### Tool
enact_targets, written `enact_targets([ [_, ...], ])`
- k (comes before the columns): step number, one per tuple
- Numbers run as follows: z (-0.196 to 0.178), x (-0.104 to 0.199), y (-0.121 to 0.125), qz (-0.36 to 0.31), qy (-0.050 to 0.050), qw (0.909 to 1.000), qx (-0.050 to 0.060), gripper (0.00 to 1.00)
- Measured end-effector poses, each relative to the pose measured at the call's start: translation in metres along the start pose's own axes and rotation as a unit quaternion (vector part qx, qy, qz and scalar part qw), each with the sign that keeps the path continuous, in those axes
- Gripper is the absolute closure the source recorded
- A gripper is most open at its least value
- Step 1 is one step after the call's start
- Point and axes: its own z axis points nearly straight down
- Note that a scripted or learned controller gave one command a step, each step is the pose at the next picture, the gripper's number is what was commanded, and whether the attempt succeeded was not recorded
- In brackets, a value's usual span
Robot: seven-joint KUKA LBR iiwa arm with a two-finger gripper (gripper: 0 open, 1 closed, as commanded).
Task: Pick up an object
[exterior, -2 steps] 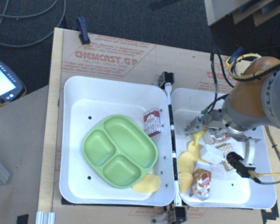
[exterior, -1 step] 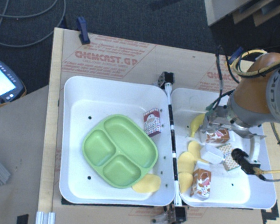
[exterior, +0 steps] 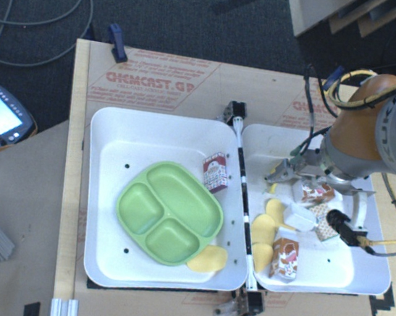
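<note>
White right bin holds the gripper, low above a red-white packet; the reach step, I judge. Whether the fingers are open I cannot tell. Next: close, lift.

Red print reading roughly "GICMCAST. G.P" is showing on the cardboard sheet, just behind the left bin; letters uncertain. Smaller red lines around it are staying illegible. Packet labels in the bins are too small.
</note>
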Motion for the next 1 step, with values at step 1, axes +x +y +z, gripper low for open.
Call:
enact_targets([
  [1,0.0115,-0.0466,-0.0217,-0.002,0.002,1.0,0.003,0.0],
])
